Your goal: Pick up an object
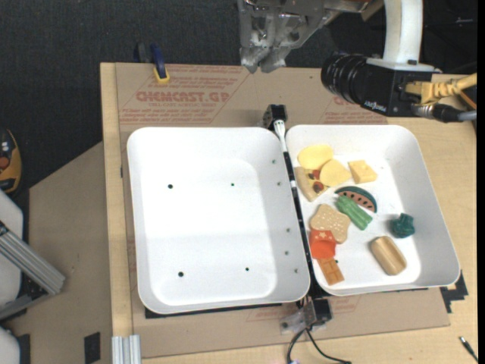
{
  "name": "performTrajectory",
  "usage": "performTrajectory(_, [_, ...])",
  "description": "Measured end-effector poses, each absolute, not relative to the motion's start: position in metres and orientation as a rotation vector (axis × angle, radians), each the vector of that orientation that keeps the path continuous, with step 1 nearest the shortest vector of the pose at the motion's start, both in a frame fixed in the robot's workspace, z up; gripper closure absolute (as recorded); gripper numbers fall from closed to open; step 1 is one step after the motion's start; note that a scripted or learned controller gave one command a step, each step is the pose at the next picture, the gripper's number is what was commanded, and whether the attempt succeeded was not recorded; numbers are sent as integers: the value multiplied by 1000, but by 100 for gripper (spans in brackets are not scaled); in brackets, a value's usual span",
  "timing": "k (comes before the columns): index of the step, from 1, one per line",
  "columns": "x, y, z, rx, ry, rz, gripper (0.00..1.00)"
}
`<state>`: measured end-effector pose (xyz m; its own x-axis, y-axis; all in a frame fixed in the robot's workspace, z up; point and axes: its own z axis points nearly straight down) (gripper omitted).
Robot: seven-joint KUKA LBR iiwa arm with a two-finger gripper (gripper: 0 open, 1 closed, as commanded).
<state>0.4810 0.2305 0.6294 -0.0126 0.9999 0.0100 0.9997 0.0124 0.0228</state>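
The bench (121, 203) is being seen from above with two shallow white bins side by side on it: the left bin (151, 279) is showing only its bare white floor, while the right bin (424, 203) is holding all the small food-like pieces. The gripper (261, 55) is being held high at the top of the view, beyond the far edge of both bins and well apart from every piece, with nothing seen between its ends; whether it is apart or together cannot be told. The step in hand is judged to be the approach, with no pick yet made. A piece standing clear of its neighbours is probably being best chosen: the tan cylinder (388, 255) near the front wall and the small dark green piece (402, 225) just beyond it are lying apart from the rest. The cluster by the dividing wall is likely being harder to take cleanly, since the yellow round pieces (322, 165), the watermelon slice (356, 200), the speckled cracker (330, 221) and the red piece (323, 243) are touching or overlapping one another. A descent centred on the cylinder, closing across its short width rather than along its length, is being suggested, with room kept from the bin's wall.
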Motion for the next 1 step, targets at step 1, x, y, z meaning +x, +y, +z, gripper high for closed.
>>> performTrajectory(1, [481,231,640,2199,2229,42,100])
